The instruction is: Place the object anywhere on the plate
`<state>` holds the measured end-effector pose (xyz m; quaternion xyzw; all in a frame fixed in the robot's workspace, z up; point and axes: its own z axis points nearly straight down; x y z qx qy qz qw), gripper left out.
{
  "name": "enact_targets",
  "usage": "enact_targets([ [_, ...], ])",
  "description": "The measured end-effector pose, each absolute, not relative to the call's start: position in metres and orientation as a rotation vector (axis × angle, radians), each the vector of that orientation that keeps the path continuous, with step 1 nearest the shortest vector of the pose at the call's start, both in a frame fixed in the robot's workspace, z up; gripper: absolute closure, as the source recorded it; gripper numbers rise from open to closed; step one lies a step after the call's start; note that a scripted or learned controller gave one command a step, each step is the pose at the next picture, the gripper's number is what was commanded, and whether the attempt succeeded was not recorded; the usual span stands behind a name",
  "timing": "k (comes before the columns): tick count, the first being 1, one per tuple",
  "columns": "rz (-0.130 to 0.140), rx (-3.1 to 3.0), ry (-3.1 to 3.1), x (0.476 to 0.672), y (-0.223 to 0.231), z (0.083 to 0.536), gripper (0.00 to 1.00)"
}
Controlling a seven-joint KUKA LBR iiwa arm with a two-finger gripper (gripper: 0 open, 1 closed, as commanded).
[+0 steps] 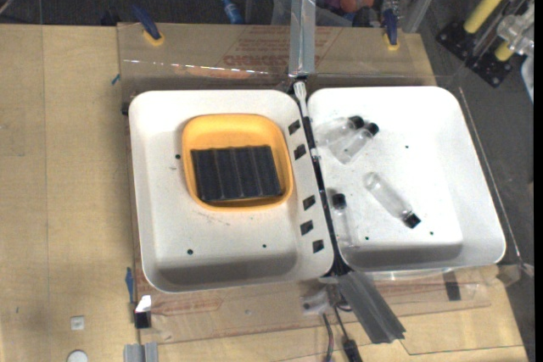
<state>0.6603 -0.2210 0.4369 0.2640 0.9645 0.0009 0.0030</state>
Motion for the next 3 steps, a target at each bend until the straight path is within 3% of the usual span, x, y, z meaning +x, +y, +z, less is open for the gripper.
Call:
enact_targets([
  [1,0.001,0.757,3.043,0.6599,-0.2206,0.4369,1.0],
  [3,-0.002,-0.448,3.099,0.666,-0.2212,0.4371,1.0],
])
